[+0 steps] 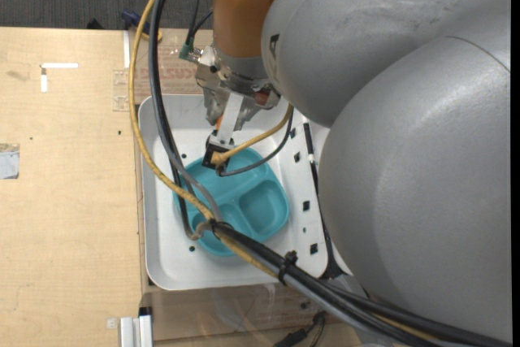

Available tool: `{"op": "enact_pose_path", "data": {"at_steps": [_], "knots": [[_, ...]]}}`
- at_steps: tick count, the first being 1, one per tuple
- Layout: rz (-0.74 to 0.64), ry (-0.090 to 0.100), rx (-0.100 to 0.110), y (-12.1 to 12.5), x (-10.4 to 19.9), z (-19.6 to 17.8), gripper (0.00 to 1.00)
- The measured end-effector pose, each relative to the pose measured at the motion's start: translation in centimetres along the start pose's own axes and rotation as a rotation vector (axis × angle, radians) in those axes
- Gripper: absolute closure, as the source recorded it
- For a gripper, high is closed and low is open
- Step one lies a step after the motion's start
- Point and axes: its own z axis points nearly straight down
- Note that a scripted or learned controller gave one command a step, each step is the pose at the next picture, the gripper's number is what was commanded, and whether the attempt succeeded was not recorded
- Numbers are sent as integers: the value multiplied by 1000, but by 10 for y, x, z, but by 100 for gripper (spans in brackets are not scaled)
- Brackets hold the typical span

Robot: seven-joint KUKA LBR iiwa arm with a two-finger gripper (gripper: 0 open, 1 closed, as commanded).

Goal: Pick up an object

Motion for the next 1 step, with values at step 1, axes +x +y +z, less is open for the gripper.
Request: {"op": "enact_pose_path", "data": {"at_steps": [1], "knots": [[7,1,0,-50,-83,-131,100]]}}
